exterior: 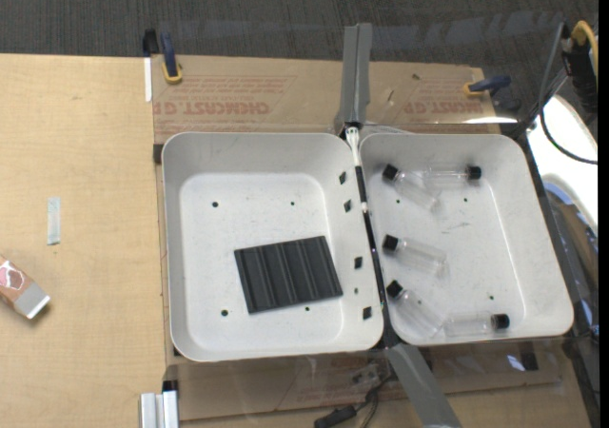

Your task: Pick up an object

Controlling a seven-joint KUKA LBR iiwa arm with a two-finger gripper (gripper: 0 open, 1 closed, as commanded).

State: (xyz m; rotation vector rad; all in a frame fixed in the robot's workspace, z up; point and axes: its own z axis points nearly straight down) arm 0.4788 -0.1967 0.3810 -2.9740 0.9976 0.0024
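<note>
How far the gripper is open, and whether it has hold of anything, I cannot tell. The arm enters from the right, so the right bin [533,226] is the nearer one, and the move turns on that. Several clear vials with black caps lie flat in it. One vial [433,176] lies crosswise along the far wall. A second vial [416,254] has its cap against the dividing wall and its body slanting away toward the near right. Two more vials [422,313] lie along the front edge. The black ribbed pad [288,274] lies flat in the left bin [181,226], beyond the divider and so farther from the gripper. Its long side runs across the bin, slightly tilted. I judge the vials the shorter reach, though they are round and may roll. The gripper should close across a vial's long axis.
</note>
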